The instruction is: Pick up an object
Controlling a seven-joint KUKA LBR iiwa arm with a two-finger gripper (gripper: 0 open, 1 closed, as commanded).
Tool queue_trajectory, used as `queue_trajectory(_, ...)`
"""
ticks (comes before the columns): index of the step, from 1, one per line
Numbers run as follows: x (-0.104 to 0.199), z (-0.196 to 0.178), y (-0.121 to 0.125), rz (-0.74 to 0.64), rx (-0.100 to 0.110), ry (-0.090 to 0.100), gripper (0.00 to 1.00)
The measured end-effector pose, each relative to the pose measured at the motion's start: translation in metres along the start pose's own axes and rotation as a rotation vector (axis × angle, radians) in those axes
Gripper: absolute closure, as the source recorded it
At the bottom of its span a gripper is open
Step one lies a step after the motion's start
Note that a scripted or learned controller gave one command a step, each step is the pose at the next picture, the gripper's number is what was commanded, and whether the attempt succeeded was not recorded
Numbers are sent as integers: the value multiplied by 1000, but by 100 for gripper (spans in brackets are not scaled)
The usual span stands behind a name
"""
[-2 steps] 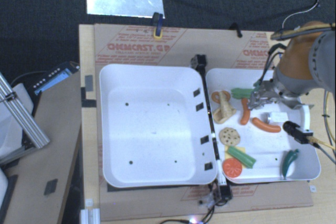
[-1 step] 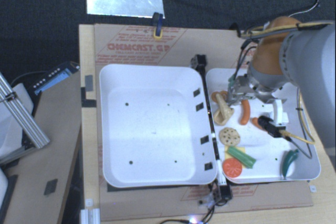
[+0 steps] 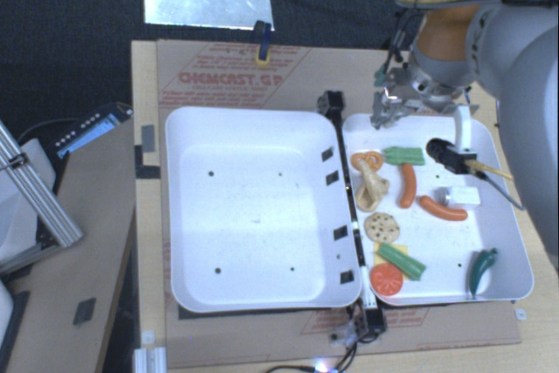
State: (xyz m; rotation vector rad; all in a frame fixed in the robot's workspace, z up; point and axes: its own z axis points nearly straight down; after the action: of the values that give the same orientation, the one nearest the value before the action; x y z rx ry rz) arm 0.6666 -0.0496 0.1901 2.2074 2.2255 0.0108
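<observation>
Tool (image 3: 387,116) hangs over the far rim of the right shallow white plastic bin (image 3: 502,262); whether its tips are apart or together I cannot tell. Nothing is visibly held. Just below and nearer the camera lie a flat green plastic piece (image 3: 403,156) and an orange ring-shaped toy (image 3: 368,160), with 2 orange toy sausages (image 3: 408,185) beyond. A good pick would centre over 1 isolated item, probably the green piece, before descending.

Toy foods (image 3: 407,185) scattered in right bin (image 3: 511,253) (loose).
</observation>
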Motion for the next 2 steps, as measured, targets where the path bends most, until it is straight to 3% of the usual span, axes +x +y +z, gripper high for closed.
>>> queue_trajectory(1,32,-19,3,1,6,1,100)
queue_trajectory(2,85,-9,3,0,8,1,100)
